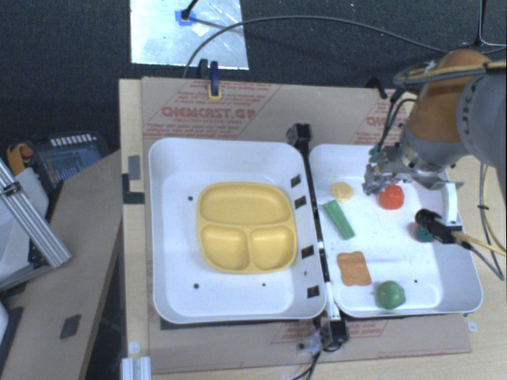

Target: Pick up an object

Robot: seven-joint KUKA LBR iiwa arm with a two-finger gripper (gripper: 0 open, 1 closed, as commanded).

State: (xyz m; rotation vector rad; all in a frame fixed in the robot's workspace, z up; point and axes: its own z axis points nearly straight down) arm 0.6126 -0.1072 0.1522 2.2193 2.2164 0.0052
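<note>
The grey KUKA arm with the orange band above its wrist point(447, 105) reaches in from the right side of the camera view, its bulky upper joint high at the right edge. The wrist bends downward and toward the left. The dark two-finger metal gripper point(379, 182) hangs low at its end, pointing down.

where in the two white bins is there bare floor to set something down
Free: left bin floor around the yellow three-compartment plastic tray; right bin between the green stick, orange slab and right wall. Crowded: the top, where the gripper hovers beside the red round piece.
</note>
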